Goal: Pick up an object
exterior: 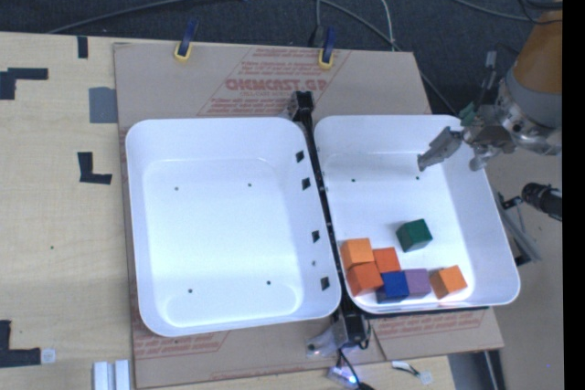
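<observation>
Hand (460,151) seen spread, nothing held, above right bin (475,196); green block (415,234) well below hand; wooden tabletop (46,196).

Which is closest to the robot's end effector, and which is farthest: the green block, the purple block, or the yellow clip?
From the end effector:
1. Green block, just below it in the right bin.
2. Purple block, at that bin's front edge.
3. Yellow clip, far left on the cardboard's back edge.

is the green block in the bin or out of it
In. The green block lies on the floor of the right bin, apart from the other blocks clustered near its front edge.
</observation>
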Available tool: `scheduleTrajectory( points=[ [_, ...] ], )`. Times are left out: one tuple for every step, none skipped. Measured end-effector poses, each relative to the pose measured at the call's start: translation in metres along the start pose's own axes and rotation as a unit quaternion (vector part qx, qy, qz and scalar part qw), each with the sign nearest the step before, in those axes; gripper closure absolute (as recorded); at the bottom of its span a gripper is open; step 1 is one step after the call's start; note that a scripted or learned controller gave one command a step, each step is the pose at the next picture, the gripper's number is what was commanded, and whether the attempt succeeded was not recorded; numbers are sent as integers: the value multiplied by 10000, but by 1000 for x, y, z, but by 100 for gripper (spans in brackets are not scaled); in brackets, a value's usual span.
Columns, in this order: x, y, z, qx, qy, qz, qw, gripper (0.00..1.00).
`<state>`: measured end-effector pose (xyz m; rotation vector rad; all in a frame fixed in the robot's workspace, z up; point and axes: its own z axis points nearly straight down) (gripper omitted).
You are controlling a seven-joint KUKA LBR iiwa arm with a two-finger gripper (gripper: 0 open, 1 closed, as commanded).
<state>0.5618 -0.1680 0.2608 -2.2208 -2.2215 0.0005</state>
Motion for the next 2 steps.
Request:
scheduleTrajectory(
  points=[
    [-23, -41, 96, 38, 6, 13, 10000, 0],
    [-11, -33, 175, 22, 6, -4, 10000, 0]
  ],
)
